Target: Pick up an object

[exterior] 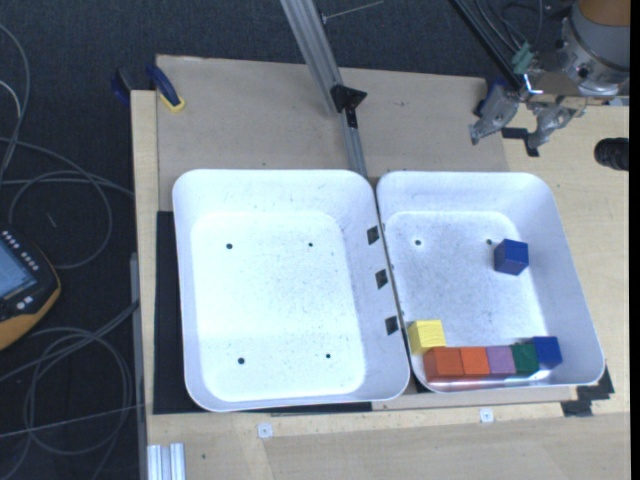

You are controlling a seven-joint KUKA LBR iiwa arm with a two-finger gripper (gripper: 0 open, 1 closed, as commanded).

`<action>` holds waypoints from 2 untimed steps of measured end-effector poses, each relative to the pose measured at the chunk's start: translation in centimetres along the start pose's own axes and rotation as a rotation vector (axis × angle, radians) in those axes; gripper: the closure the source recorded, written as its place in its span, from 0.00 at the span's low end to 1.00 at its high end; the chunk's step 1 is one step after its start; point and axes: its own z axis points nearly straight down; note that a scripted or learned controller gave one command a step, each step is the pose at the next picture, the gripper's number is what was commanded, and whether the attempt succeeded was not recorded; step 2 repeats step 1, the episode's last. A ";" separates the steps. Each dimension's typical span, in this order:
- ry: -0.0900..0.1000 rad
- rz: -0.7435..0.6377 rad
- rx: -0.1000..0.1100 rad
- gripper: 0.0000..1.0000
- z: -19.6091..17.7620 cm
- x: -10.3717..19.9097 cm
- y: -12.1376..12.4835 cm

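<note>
I saw a pale wooden surface [260, 103] over dark carpet [60, 58]. Black cables [50, 198] looped across the floor at left, beside an orange-edged pendant [20, 283]. A metal pole [315, 53] slanted across the top.

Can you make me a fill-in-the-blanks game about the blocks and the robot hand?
1. All the blocks lie in the ___ bin.
2. The block beside the red block, above the row's left end, is ___.
3. The block lying alone is ___.
4. The hand is above the bench, ___ the bins.

Missing words: right; yellow; blue; outside
</note>
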 end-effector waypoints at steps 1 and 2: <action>-0.002 0.005 0.002 0.00 -1.0 -3.8 3.0; -0.002 0.005 0.002 0.00 -1.0 -3.8 3.0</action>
